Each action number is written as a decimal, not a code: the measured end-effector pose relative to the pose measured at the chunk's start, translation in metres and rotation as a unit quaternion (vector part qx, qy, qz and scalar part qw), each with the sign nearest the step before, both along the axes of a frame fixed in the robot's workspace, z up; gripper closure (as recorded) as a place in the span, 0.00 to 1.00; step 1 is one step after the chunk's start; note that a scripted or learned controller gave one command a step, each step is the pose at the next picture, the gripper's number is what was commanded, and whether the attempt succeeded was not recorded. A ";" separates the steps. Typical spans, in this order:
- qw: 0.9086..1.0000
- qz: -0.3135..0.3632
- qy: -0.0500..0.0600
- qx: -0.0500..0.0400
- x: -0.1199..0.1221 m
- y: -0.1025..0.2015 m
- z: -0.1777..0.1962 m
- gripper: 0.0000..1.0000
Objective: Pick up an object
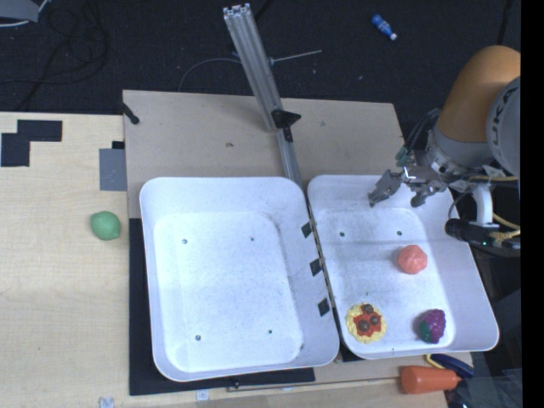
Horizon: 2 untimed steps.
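hovering over the right bin's [476,270] far edge, the gripper [406,189] has its fingers spread open and holding nothing, while the pink ball [412,259] lies toward the near edge from it.

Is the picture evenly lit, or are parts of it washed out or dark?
Camera view: the two white bins glare brightly, nearly washed out; the floor above the bench is dark; the small toys, such as the pink ball, look slightly soft; the left bin's lower part lies in faint shade.
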State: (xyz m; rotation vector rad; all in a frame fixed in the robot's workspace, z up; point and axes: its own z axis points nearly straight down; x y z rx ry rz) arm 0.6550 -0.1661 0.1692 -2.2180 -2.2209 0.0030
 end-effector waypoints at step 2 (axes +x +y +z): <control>1.000 -0.001 -0.002 0.000 0.001 0.009 -0.042 1.00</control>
